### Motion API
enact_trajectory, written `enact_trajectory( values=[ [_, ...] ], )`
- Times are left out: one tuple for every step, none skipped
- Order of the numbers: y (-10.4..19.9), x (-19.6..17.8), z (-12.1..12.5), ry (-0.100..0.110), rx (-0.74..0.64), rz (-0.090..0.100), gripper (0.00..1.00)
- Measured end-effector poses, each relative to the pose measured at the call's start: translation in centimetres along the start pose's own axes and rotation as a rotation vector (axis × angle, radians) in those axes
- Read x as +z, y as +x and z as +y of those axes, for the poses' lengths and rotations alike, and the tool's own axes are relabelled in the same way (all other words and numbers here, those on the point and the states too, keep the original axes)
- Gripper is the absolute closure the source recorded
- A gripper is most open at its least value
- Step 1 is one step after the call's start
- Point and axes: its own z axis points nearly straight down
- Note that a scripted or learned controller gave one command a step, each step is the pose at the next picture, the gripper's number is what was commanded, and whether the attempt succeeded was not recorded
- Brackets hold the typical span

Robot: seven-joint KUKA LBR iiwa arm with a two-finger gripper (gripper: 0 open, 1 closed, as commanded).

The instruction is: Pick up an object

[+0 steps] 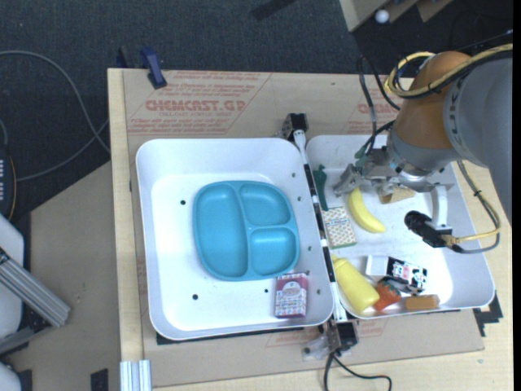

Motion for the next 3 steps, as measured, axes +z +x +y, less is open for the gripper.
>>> enact_trajectory(
  values=[
    [0.0,-1.0,0.1,-0.002,0.000,0.000,1.00],
    [0.0,-1.0,0.1,-0.002,0.000,0.000,0.00],
    [-0.7,2.0,-1.2,0.026,0.000,0.007,0.00]
  ],
)
